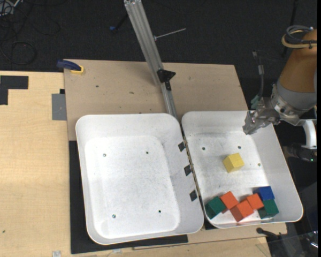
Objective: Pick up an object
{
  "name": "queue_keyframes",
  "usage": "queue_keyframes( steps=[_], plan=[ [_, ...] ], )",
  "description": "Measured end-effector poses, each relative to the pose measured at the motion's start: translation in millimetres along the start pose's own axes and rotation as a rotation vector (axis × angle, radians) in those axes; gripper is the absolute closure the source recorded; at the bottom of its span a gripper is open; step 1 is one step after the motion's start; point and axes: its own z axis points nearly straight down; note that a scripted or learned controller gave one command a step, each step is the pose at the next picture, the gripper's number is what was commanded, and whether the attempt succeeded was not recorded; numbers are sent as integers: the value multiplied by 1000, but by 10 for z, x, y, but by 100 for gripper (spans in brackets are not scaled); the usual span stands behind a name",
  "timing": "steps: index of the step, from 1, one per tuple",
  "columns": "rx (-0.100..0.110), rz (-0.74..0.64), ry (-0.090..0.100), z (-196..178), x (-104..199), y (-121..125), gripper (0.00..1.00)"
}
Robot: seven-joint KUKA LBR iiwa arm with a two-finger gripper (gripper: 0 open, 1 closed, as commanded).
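Two bins: white, shallow, side by side on the worktop (pixel 203 84); left bin (pixel 91 138), right bin (pixel 214 123).
Arm: grey with orange band (pixel 299 71), enters from the right, wrist above the right bin's far right corner.
Jaws (pixel 251 125): at the far right rim of the right bin, well apart from every block, nothing seen between them; too small and dark to tell wide or narrow.
Yellow block (pixel 233 162): alone near the middle of the right bin.
Block cluster: near right corner of the right bin, packed together: green block (pixel 215 206), two orange blocks (pixel 229 199) (pixel 246 206), blue block (pixel 265 193), dark green block (pixel 268 209).
Aluminium rail (pixel 147 42): slants across the worktop from the far edge toward the gap between the bins.
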Motion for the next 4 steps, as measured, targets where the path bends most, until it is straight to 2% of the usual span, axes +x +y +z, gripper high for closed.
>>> queue_keyframes(
  steps=[1, 2, 4],
  plan=[
    [-1, -6, 0, -429, -29, 21, 100],
    [6, -9, 3, -467, 465, -276, 100],
    [9, -11, 4, -395, 1525, -674, 100]
  ],
)
